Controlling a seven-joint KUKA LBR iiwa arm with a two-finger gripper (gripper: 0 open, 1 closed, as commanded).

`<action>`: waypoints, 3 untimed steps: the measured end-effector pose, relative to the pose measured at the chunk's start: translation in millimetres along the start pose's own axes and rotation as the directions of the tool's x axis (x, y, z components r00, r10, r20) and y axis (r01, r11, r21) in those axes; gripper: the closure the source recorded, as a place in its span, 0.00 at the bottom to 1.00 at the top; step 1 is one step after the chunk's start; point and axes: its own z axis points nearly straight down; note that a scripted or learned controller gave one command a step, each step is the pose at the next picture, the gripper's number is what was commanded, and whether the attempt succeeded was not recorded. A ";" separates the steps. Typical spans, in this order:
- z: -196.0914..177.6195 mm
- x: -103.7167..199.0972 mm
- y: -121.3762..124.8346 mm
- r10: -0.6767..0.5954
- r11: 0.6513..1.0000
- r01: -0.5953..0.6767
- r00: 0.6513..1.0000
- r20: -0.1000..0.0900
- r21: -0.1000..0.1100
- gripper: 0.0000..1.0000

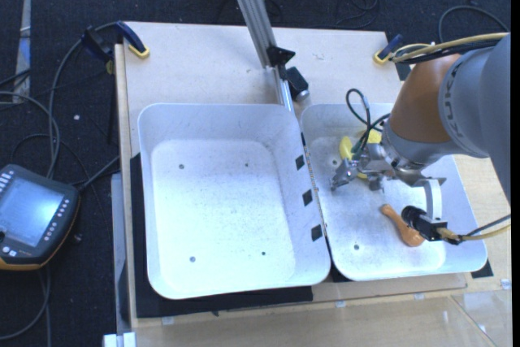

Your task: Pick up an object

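My gripper (pixel 344 175) hangs low over the middle of the right bin (pixel 357 256), with the grey arm and its orange band coming in from the right. A small yellow object (pixel 348 146) lies just behind the gripper, partly covered by cables and the wrist. An orange object (pixel 401 227) with a narrow handle lies on the bin floor to the gripper's right, towards the front. Nothing is seen held by the gripper.
The left bin (pixel 162 126) sits beside the right one, sharing a raised middle wall (pixel 309 191). A slanted metal rail (pixel 252 4) rises from the back of the bench. Yellow clamps (pixel 136 49) mark the bench's back corners. A pendant (pixel 32 215) lies on the floor at left.
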 end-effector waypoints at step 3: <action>-116.3 -6.2 0.6 0.000 1.000 0.000 1.000 0.001 -0.008 1.00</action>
